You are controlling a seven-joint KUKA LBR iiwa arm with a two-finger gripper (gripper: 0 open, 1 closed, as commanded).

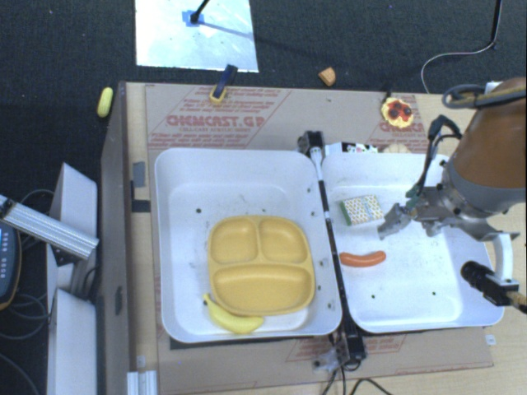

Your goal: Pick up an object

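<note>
You can read "CHEMCAST GP" in red print on the brown protective sheet [216, 120] covering the bench; smaller print is illegible.

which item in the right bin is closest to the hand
The green-speckled block, just left of the hand; the hot dog lies farther, below.

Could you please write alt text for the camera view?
The arm's hand hovers over the right bin, near a sponge and a sausage. The left bin holds a yellow divided plate and a banana.
</note>
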